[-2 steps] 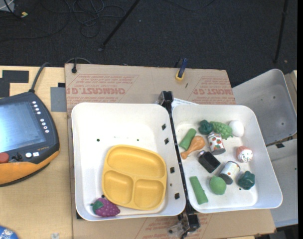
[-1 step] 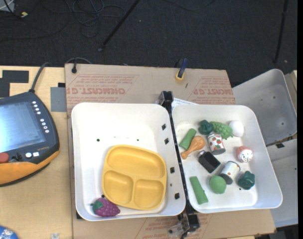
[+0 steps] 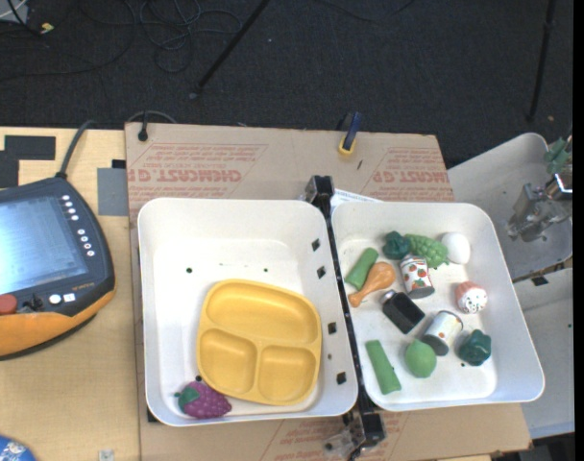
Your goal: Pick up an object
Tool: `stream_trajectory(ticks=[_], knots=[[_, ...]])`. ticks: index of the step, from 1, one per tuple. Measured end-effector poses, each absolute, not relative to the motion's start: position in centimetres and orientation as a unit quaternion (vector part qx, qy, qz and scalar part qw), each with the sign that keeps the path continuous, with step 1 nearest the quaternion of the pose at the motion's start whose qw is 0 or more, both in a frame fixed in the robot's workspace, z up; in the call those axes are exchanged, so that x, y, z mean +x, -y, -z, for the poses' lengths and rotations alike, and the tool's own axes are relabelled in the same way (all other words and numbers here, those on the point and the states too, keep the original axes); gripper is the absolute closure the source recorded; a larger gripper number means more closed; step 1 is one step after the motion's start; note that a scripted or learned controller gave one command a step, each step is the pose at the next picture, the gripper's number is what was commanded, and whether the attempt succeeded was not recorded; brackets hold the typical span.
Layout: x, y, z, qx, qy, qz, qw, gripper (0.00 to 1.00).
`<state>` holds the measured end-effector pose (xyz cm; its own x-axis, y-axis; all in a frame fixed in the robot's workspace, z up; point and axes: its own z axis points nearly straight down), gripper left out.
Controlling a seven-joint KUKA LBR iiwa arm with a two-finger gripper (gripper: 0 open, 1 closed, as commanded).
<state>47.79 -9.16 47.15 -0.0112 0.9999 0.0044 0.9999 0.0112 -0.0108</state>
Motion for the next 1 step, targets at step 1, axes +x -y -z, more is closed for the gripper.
stream_trajectory(ticks=[1], knots=[[47.90, 14.88, -54.13, -0.709, 0.706, 0.0007, -0.003, 1.00]])
